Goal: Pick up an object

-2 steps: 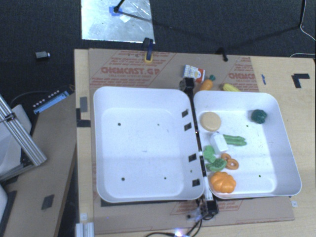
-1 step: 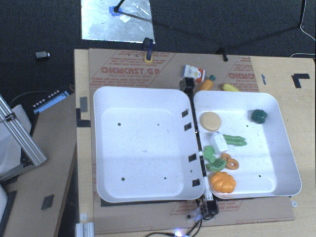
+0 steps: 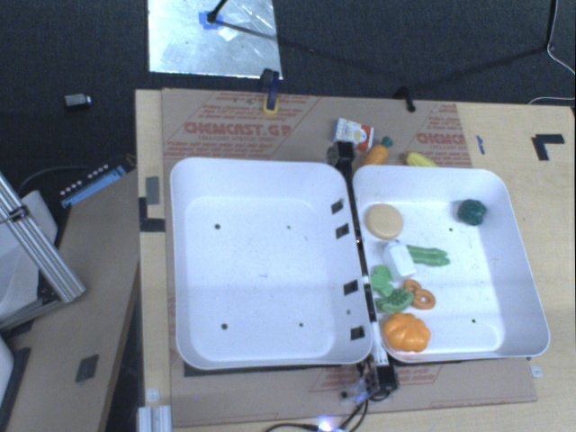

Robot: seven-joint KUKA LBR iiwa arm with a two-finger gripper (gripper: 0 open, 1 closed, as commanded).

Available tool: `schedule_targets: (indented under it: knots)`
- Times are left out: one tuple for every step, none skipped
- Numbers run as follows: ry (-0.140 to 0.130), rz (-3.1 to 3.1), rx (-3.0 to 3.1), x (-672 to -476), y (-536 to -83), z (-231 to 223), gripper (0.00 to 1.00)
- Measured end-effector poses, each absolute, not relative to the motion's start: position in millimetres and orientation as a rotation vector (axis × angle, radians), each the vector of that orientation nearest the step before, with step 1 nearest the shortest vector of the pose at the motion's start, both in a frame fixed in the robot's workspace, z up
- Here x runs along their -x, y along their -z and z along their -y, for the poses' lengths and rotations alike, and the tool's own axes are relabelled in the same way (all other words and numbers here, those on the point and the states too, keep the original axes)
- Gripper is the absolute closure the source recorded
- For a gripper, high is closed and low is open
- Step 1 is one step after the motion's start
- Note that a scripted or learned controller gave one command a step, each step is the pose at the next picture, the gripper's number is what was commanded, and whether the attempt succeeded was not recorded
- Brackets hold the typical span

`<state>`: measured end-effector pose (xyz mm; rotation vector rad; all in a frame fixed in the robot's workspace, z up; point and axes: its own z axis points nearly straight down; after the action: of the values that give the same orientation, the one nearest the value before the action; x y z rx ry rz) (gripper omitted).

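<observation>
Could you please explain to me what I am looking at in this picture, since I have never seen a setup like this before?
This is a robot picking station, seen by one fixed camera looking down at a slant. A bench carries two shallow white bins side by side. The left bin is the drop-off side; the right bin holds toy food for practice grasps: a tan round disc, a dark green ball, a green pod, a small white block, a green leafy piece, an orange ring and an orange pumpkin. A few items lie on the bench behind the bins, including a yellow banana and an orange carrot. The arm normally reaches in from the right. Nothing is being held at this moment.
</observation>
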<state>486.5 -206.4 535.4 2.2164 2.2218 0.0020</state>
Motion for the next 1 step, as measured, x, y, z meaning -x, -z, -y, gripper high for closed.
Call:
schedule_targets:
  knots:
    - [-0.002, -2.222, -2.216, -486.5, -535.4, 206.4, 1.0]
